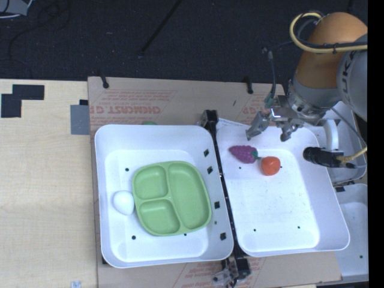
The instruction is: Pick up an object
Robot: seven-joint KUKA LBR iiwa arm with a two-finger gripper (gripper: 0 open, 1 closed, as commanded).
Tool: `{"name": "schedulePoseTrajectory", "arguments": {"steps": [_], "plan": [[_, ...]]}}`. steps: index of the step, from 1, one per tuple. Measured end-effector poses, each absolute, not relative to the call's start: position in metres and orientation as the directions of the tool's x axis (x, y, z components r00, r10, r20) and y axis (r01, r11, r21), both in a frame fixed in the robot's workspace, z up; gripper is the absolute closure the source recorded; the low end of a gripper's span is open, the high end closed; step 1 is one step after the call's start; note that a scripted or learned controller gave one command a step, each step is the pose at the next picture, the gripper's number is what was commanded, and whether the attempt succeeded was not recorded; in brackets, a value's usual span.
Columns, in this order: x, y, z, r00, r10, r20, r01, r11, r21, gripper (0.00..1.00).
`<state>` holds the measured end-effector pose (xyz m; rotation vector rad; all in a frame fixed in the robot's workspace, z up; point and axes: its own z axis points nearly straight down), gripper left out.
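A: Where is the gripper (271, 126)?
B: Up over the back edge of the right bin (312, 221), fingers spread apart, holding nothing.
A: And the toys?
B: 2 lie below it: purple grapes (243, 153) and a red tomato (270, 165), close together.

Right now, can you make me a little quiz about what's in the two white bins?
1. True or false: the green plate lies in the left bin.
2. Which sits nearer the hand: (a) the white egg or (b) the purple grapes?
3. What colour is the small round thing beside the grapes in the right bin?

Key: 1 true; 2 b; 3 red-orange.
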<state>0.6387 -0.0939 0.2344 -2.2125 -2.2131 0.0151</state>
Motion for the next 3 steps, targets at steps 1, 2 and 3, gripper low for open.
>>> {"name": "schedulePoseTrajectory", "arguments": {"steps": [1,2,3], "plan": [[0.641,-0.094,0.242,-0.002,1.000,0.001,1.000,0.002,-0.003,0.00],[0.643,-0.086,0.181,-0.003,1.000,0.001,1.000,0.003,-0.008,0.00],[0.640,-0.082,0.118,-0.001,1.000,0.001,1.000,0.001,-0.007,0.00]]}}
